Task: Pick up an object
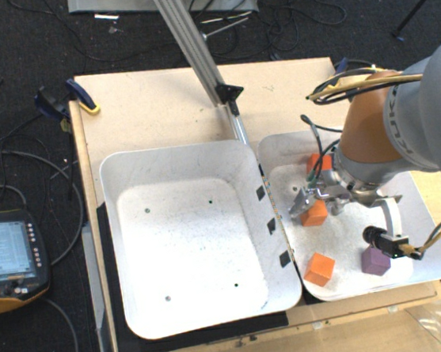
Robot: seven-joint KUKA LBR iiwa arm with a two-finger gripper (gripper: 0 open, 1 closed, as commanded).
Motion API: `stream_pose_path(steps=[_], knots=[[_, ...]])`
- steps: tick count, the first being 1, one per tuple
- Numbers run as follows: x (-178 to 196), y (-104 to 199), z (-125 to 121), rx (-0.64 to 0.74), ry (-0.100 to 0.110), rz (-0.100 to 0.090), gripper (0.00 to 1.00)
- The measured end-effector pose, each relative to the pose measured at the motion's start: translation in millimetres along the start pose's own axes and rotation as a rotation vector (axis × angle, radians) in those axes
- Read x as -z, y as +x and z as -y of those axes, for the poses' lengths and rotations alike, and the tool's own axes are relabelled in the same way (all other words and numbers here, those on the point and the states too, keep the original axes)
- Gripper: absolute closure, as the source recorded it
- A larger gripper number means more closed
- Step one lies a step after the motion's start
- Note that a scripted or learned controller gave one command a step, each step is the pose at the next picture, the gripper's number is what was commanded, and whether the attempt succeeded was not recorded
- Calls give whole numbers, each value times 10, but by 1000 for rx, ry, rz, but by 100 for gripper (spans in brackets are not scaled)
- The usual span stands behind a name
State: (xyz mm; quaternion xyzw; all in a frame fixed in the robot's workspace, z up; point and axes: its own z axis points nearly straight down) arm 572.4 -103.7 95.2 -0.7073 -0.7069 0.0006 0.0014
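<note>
Gripper low over an orange block in the right-hand bin, grasp unconfirmed.

The left bin (126, 183) offers nothing to pick; the work is all in the right bin (423, 270). There the gripper (313, 200) sits down at an orange block (315, 215), apparently touching its top, but whether it is released or clenched on the block I cannot tell from this angle. A second orange block (320, 268) lies nearer the front, well apart from the first, a third orange piece (317, 163) peeks out behind the wrist, and a purple block (375, 260) rests toward the right front. To do this well, I judge the gripper should straddle the block squarely, then rise straight up, clear of the wall between the bins.
</note>
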Motion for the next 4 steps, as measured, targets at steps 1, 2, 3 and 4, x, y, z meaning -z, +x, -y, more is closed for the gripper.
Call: stream_pose_path(steps=[1, 2, 3, 4], knots=[[103, -12, -19, 0, -4, 1, 100], [1044, 966, 185, 11, -10, -2, 100], [993, 679, 755, -3, 2, 2, 100], [993, 1440, 407, 11, -4, -1, 100]])
